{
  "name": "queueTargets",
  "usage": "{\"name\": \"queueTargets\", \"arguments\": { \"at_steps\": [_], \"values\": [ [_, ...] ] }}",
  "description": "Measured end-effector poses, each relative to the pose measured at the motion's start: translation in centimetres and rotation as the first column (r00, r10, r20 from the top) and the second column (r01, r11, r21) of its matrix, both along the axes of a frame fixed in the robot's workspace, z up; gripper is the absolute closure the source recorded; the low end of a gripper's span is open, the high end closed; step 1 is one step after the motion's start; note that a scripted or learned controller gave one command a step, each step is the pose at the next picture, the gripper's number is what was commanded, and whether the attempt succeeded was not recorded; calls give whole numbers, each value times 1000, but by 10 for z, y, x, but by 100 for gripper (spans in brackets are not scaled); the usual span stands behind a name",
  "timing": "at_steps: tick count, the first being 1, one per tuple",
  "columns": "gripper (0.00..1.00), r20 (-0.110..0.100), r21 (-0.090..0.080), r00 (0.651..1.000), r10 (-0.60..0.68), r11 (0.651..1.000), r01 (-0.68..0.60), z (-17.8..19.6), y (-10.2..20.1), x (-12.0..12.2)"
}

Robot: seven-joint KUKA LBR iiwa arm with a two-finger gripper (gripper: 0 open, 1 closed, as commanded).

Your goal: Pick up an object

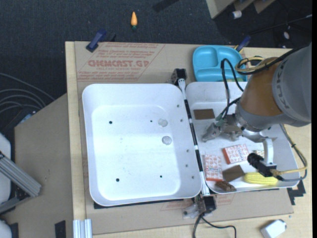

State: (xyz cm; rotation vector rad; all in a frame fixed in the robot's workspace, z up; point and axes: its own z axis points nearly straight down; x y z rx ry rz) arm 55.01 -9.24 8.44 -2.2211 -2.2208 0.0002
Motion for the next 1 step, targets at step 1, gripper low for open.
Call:
{"name": "queueTargets", "arguments": {
  "at_steps": [1],
  "values": [
    [0,1,-1,1000,0,1000,0,0,-9,39]
  ]
}}
